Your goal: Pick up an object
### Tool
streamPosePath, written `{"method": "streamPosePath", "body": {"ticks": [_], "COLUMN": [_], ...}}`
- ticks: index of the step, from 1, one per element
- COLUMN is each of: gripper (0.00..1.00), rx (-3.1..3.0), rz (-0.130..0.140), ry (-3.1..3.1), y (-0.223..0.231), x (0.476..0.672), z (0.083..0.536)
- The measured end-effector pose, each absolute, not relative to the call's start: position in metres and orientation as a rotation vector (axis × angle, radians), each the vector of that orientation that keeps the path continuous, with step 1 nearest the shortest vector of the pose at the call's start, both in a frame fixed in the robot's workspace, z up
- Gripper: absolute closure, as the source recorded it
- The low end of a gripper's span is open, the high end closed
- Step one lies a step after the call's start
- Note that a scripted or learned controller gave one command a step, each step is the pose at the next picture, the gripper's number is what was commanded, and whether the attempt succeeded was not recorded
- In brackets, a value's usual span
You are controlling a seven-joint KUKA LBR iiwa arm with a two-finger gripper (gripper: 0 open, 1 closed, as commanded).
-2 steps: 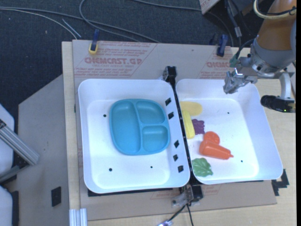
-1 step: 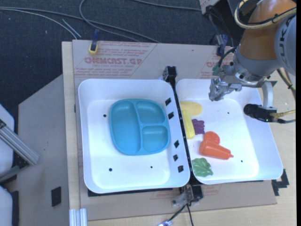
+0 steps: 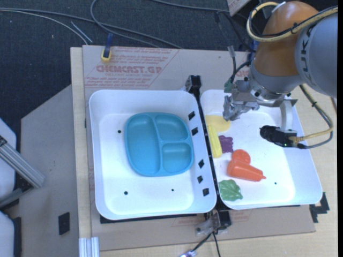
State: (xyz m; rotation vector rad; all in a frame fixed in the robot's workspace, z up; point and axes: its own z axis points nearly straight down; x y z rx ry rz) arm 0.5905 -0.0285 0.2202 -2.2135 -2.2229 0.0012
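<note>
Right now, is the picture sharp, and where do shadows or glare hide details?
Camera view: mostly sharp; the gripper casts a soft shadow onto the right bin beside the yellow piece; the white bin floors look bright, nearly washed out; the blue tray reads clearly.

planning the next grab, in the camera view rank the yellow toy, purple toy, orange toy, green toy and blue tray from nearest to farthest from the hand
1. Yellow toy, just below the hand, by the right bin's left wall.
2. Purple toy, a little lower.
3. Orange toy, mid right bin.
4. Green toy, right bin's near-left corner.
5. Blue tray, left bin; too close to call against the green toy.
</note>
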Motion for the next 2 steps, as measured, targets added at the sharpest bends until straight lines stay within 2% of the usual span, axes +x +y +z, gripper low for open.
{"method": "streamPosePath", "body": {"ticks": [1,2], "gripper": [1.00,1.00], "rx": [-2.211,-2.210], "rz": [0.001,0.001], "ry": [-2.224,-2.226], "y": [0.027,0.088], "x": [0.574,0.566], "z": [0.214,0.211]}}
